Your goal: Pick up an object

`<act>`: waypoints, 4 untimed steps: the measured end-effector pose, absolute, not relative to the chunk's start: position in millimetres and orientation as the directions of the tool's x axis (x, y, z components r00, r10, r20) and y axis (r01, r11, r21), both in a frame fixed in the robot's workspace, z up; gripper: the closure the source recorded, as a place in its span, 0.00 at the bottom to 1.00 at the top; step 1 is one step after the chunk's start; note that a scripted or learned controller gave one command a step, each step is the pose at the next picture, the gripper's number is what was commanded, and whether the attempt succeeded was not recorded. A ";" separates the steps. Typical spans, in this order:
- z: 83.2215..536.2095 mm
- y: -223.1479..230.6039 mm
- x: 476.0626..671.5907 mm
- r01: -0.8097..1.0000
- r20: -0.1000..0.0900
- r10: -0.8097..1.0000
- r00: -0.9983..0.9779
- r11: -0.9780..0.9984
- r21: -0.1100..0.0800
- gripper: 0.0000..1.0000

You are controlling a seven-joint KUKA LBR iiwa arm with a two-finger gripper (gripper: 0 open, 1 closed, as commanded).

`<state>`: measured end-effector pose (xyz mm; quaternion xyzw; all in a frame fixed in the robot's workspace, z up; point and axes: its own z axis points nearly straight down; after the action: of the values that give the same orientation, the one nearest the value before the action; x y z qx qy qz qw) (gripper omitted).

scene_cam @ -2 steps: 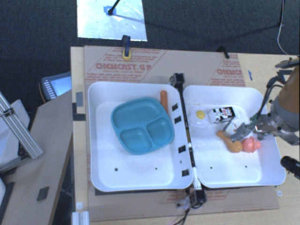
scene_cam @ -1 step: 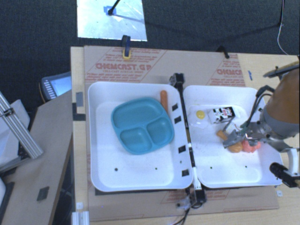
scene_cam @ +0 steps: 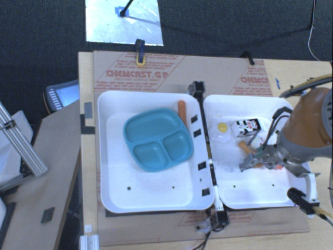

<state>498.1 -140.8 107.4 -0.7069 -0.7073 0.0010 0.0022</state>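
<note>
- Nearest the camera is the arm (scene_cam: 307,126), grey with an orange band, reaching over the right bin (scene_cam: 244,191) from three o'clock.
- An orange stick-like piece (scene_cam: 244,147) lies in that bin just at eleven o'clock from the end effector (scene_cam: 252,161); its long axis runs roughly from ten to four o'clock, its lower end at the tool's tip.
- Whether the end effector is parted or clenched, I cannot tell; nothing is plainly gripped.
- A black-and-white packet (scene_cam: 245,126) lies at twelve o'clock from the tool, near the bin's far wall; a small yellow disc (scene_cam: 222,127) sits beside it at nine o'clock.
- Left bin (scene_cam: 114,191): a blue divided plate (scene_cam: 157,138), with an orange rod (scene_cam: 182,112) by its one o'clock corner.
- Judged likely target: the orange piece, closest to the tool.
</note>
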 end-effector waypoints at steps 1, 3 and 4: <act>83.3 -140.4 498.4 1.000 0.001 1.000 -0.001 0.001 -0.001 0.00; 143.3 -131.5 502.1 1.000 -0.001 1.000 -0.005 0.005 0.006 1.00; 186.5 -132.8 504.3 1.000 -0.002 1.000 -0.004 0.004 0.006 1.00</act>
<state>504.3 -132.8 186.5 -0.7057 -0.7085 -0.0017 -0.0028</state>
